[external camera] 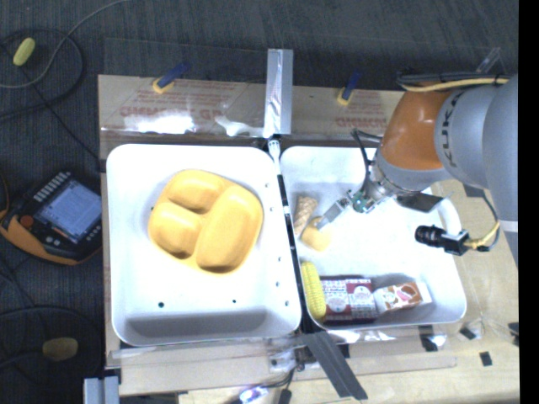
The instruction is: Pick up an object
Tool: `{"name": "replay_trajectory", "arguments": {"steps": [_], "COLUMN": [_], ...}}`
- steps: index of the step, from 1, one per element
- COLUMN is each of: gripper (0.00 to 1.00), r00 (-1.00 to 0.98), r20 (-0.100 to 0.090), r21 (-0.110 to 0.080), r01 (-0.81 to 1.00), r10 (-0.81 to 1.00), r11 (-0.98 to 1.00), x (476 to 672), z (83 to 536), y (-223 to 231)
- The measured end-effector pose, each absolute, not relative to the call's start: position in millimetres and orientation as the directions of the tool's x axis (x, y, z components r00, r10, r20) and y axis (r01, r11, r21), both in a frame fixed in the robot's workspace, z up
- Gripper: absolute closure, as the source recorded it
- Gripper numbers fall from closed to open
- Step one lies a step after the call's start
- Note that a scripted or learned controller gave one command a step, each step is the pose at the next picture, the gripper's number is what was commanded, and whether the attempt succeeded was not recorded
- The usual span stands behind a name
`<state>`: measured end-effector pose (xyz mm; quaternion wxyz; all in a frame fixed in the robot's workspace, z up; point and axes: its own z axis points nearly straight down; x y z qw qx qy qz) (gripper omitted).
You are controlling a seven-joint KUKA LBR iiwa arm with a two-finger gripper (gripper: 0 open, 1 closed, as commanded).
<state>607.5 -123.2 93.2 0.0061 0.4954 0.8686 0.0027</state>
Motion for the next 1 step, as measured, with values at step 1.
{"name": "replay_trajectory", "arguments": {"steps": [1], "gripper": [0.0], "r00": [-0.394], "r20": [-0.006], "r21": [0.015], "r01": [0.919], "r10": [0.919], "r11": [0.394], "x": [622.1], "z": [91.2], "y": [-122.5]}}
